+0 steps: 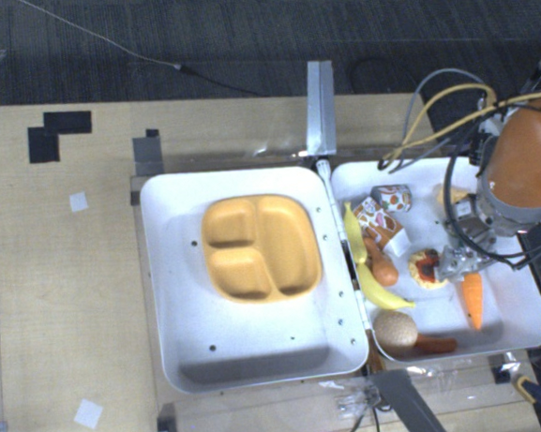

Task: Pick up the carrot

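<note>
An orange carrot lies in the right bin, near its right side, pointing toward the front edge. My gripper hangs just above the carrot's thick upper end, under the orange wrist band. The gripper's metal parts sit between the carrot and a red and yellow toy.
The left bin holds a yellow divided plate. In the right bin lie a banana, a small sausage, a brown potato, a red sausage and printed packets. Cables loop above the arm.
</note>
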Tool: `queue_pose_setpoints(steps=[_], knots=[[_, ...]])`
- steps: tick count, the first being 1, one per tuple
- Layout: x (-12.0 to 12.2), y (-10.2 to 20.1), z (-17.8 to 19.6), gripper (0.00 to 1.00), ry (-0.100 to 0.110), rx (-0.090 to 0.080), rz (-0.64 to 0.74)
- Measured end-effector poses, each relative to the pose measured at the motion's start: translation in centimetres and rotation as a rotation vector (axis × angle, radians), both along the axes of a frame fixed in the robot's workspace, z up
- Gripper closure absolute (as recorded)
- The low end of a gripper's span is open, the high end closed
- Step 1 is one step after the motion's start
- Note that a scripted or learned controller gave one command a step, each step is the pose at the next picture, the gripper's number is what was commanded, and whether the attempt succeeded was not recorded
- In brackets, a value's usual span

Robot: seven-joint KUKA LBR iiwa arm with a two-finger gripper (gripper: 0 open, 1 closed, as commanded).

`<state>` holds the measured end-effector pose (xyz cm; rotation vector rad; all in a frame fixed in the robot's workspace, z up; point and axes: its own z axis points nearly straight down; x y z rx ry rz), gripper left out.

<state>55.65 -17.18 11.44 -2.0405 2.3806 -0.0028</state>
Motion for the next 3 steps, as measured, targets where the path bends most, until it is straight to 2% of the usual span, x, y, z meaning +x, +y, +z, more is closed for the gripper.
queue_pose_setpoints(steps=[1, 2, 3], knots=[[-6.0, -1.7, -2.4, 1.00, -0.011, -0.006, 0.275], [-4.2, 1.2, 4.6, 1.00, -0.006, -0.006, 0.419], [-6.7, 4.4, 6.5, 1.00, -0.001, -0.004, 0.581]])
